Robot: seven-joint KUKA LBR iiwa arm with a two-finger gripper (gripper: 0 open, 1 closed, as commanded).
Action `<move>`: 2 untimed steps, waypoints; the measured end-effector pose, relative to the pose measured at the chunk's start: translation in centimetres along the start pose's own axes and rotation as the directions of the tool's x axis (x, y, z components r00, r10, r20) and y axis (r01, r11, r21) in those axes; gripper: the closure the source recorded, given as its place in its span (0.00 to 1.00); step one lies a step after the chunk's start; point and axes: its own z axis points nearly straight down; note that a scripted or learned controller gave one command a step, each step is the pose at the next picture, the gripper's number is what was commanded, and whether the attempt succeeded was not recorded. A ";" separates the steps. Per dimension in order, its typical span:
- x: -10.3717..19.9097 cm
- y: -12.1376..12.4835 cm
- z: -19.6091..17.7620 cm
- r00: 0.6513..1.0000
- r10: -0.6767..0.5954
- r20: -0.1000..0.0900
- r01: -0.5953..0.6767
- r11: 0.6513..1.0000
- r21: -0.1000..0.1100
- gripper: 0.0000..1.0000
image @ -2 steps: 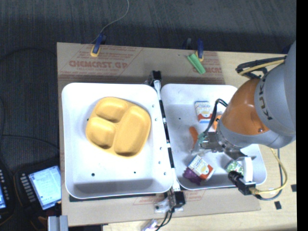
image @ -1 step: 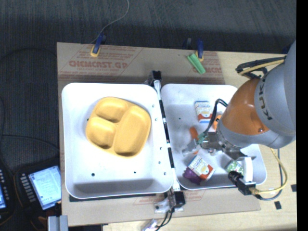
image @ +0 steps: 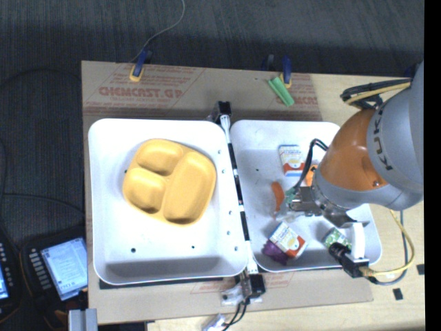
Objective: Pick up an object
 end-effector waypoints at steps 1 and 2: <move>0.0 0.0 0.0 1.000 0.000 0.000 0.000 1.000 0.000 0.00; 0.0 1.0 3.1 1.000 0.000 -0.005 0.000 1.000 0.021 0.00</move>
